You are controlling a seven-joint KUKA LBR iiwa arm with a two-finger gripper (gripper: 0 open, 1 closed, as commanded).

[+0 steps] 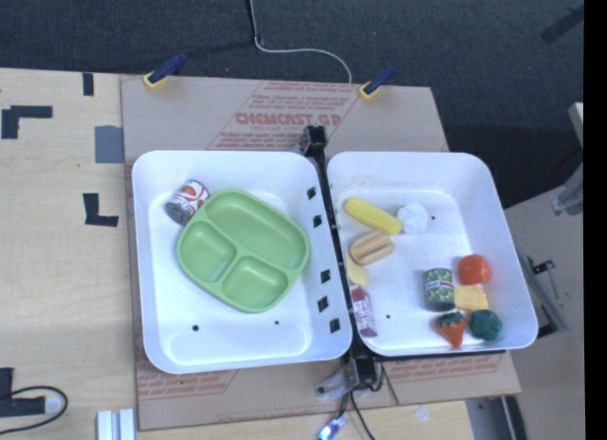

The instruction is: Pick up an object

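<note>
The left bin [161, 334] holds a green divided plate [242, 250] and a small red-and-white can [187, 201] lying on its side at the plate's upper left. The right bin [474, 177] holds toy food. A yellow corn cob [370, 213] and a white lump [413, 217] lie near the back. A hot dog [371, 248], a yellow piece [357, 273] and a red bottle [362, 313] lie along the left wall. At the front right cluster a green can [438, 288], a red tomato [473, 268], a yellow block [471, 297], an orange-red piece [452, 327] and a broccoli [486, 324].
Both bins rest on a cardboard sheet [285, 116] held by two blue-yellow clamps [163, 70] at the back. A white cable [285, 47] runs over dark floor behind. The wooden bench [57, 277] stretches to the left. Grey hardware [569, 196] sits at the right edge.
</note>
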